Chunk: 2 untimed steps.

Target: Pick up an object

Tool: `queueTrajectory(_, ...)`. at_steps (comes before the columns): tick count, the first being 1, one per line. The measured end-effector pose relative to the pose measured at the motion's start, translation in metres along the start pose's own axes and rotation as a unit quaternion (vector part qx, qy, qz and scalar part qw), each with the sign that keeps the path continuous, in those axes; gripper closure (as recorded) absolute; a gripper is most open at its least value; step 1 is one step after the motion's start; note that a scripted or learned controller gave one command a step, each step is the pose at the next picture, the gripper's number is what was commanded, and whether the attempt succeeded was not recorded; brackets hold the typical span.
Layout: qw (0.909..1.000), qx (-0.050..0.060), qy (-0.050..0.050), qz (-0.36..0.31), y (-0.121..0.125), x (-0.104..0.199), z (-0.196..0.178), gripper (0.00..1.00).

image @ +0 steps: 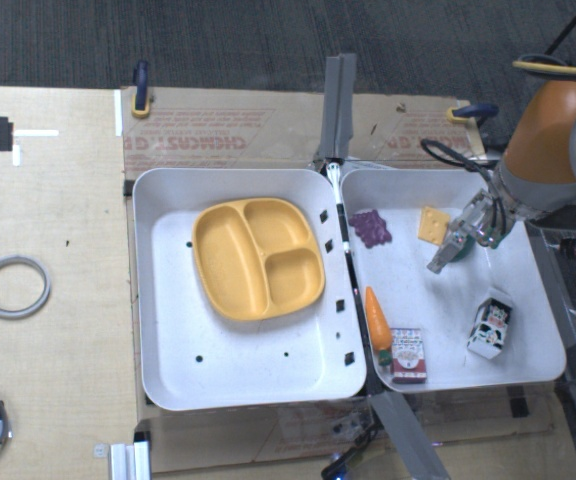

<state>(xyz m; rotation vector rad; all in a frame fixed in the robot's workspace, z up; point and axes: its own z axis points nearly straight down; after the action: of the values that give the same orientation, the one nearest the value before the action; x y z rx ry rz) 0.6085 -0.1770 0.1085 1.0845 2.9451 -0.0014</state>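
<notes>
Camera view looks down on two white bins. In the right bin (538, 268), the gripper (446, 258) hangs just beside the cheese wedge (432, 225), and I cannot tell how wide it is. Grapes (371, 228) sit near the middle wall. Carrot (377, 318), red box (408, 355) and milk carton (489, 328) lie by the front edge, with bare floor between. A yellow plate (258, 258) sits in the left bin (168, 348).

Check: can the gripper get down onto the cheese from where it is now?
Probably yes. The gripper hangs just right of the cheese, which lies flat with bare bin floor around it; the grapes sit well left.
</notes>
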Motion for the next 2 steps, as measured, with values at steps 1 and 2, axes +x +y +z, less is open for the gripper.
queueTrajectory(1,0.979,0.0,-0.001,0.204,0.052,-0.004,0.012,0.0)
queueTrajectory(2,0.9794,-0.002,-0.006,0.202,0.053,-0.005,0.001,1.0)
